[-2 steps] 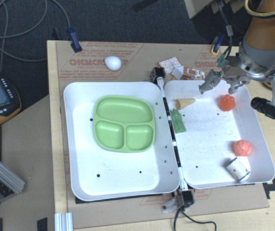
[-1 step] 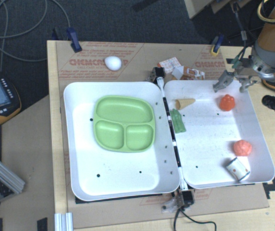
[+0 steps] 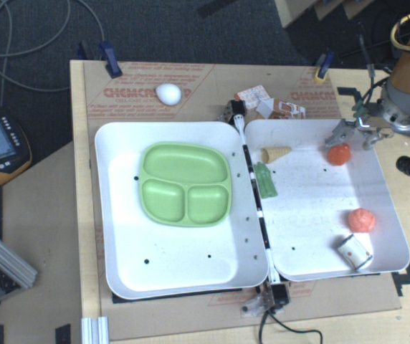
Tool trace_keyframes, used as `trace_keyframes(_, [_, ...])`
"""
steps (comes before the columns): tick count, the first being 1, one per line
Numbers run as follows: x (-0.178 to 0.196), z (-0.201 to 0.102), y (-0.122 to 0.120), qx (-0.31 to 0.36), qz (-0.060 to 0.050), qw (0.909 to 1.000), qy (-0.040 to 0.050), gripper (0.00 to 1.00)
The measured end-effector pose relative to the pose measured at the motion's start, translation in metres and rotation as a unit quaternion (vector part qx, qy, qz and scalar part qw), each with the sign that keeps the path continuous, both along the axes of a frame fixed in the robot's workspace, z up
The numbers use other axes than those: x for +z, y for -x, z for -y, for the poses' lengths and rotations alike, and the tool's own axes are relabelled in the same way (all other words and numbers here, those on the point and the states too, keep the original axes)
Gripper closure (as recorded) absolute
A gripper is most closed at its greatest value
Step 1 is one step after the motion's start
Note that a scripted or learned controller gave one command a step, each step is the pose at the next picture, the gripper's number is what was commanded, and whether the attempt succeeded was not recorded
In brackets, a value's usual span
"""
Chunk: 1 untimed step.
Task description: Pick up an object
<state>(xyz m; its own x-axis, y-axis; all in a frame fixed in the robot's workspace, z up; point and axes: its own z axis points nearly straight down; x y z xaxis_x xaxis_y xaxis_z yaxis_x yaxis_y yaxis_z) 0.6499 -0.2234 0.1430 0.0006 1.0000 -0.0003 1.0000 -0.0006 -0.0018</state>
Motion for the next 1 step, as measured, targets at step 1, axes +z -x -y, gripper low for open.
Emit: trace_keyframes(1, [-0.0587,-0.0159,-0.0168,0.001,-0.001,1.0000,-0.0029,0.00])
